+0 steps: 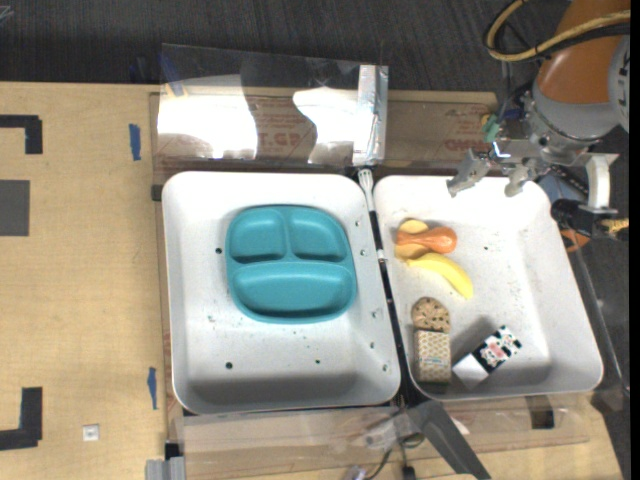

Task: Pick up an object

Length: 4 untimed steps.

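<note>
Currently the pincer [492,176] hangs over the far edge of the right bin [570,298], near its top rim, with its two fingers spread apart and nothing between them. The grey arm [585,78] with its orange band comes in from the upper right corner.

Inside the right bin the objects lie along its left half. An orange, pear-shaped toy [427,238] is the farthest one, and a yellow banana [445,271] lies just beside it, touching or nearly touching. Nearer to the camera is a round brown cookie [431,314], and directly under it a tan waffle-like block [433,354]. A small black-and-white box [488,353] lies to the right of this block — close to the near wall. All of them are well apart from the pincer.

The left bin [190,298] holds a teal divided plate [291,262] — it has three compartments and lies flat. Both bins stand side by side on the counter [70,268].
</note>
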Tool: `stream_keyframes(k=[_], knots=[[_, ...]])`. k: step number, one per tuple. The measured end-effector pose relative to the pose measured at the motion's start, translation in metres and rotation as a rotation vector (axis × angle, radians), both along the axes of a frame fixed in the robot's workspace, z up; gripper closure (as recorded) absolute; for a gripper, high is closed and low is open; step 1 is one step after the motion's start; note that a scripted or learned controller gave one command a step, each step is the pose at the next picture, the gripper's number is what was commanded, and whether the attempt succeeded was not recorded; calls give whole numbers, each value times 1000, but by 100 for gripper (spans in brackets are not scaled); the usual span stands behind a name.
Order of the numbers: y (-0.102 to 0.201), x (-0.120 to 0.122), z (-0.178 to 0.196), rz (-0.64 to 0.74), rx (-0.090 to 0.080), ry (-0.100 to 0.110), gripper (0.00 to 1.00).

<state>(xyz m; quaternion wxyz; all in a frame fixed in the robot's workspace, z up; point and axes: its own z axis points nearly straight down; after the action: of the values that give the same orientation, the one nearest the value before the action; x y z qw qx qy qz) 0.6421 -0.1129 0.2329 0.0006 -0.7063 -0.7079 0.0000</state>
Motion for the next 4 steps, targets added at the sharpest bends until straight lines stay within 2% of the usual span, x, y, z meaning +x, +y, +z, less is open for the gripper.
stream_keyframes(k=[1, 2, 3, 4], knots=[[-11, 22, -136, 215, -2, -7, 0], [34, 27, -42, 337, -3, -12, 0], [11, -45, -130, 407, 1, 5, 0], [9, -76, -131, 598, 1, -1, 0]])
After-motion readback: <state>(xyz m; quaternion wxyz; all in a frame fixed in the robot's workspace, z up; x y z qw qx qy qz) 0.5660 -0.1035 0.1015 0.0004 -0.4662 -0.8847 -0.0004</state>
